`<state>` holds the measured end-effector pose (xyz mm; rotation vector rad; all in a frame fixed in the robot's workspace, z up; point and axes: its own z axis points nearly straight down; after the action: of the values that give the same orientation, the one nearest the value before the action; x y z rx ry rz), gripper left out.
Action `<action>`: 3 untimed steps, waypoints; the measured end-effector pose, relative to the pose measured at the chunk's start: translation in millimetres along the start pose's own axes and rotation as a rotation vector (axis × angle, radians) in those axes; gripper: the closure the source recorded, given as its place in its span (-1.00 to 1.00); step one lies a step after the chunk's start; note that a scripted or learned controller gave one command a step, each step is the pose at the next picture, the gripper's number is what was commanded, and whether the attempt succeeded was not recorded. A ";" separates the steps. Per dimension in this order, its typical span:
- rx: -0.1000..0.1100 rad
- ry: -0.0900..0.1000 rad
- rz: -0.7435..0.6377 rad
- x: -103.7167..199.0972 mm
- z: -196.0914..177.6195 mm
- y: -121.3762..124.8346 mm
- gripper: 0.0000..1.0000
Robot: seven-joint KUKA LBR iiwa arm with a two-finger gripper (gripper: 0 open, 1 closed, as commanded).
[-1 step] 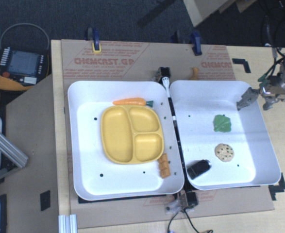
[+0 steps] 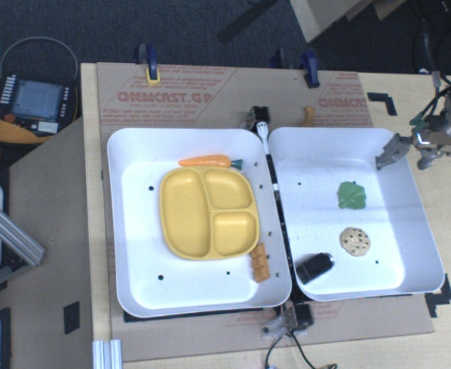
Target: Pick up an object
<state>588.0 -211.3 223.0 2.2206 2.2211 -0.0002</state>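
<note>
In the right bin lie three small things, well apart from each other: a green leafy piece near the middle, a round cookie with dark chips below it, and a black block near the bottom left corner of this bin. None of them is touched by anything.

The gripper hangs over the upper right edge of the right bin — a dark finger points down to the left, but whether the jaws are open or closed I cannot tell.

The left bin holds a yellow tray with three compartments. An orange carrot lies just above the tray, touching its top rim, and a small brown piece lies beside its lower right corner.
</note>
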 end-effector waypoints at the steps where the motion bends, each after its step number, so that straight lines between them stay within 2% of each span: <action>1: 0.006 0.003 -0.001 9.9 49.3 1.9 -1.00; 2: 0.008 0.003 -0.001 20.3 106.9 0.7 -1.00; 3: 0.005 0.002 0.000 20.9 140.4 0.1 -1.00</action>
<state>588.1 -190.6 82.6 2.2244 2.2251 -0.0038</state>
